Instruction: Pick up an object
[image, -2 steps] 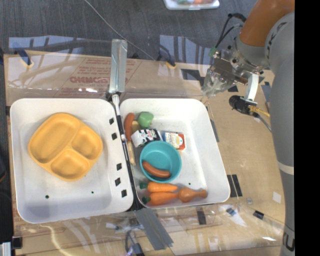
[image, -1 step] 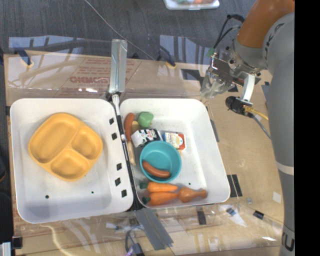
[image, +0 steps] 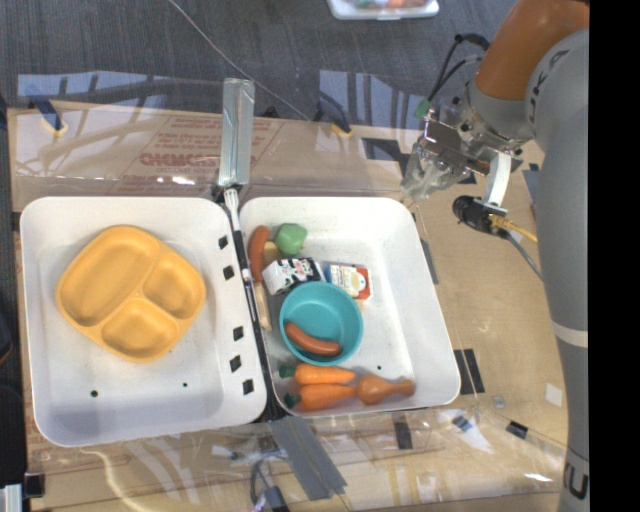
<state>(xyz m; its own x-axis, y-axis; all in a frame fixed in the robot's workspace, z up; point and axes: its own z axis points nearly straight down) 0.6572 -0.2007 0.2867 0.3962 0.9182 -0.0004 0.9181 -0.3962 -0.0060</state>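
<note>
The end effector (image: 432, 183) hangs above the far right corner of the right bin (image: 425, 300), just over its rim, and its translucent fingers (image: 418, 185) seem to stand a little apart with nothing between them; it holds no object. Under it and toward the near side, the right bin carries all the small things. The task names no special object, so I judge which one is easiest. The green round piece (image: 291, 238) lies near the far left corner of this bin, beside a brown sausage (image: 258, 252) that rests along the left wall; it looks like light, stiff plastic, smooth and maybe slippery, and I think a grip across its middle is good. The small carton (image: 298, 272) and the white and red packet (image: 348, 280) lie flat in the middle, touching the teal bowl (image: 320, 320); they are probably light but thin, so hard to take from above. The bowl holds a second sausage (image: 313, 342), and its thin rim could be pinched, but it is wider and may tilt. Near the front edge lie two carrots (image: 322, 385) and a drumstick (image: 385, 389), close together; these are likely light, hard toys, best gripped across the narrow body. The left bin (image: 40, 390) holds a yellow divided plate (image: 131, 292), too flat for an easy grip.
</note>
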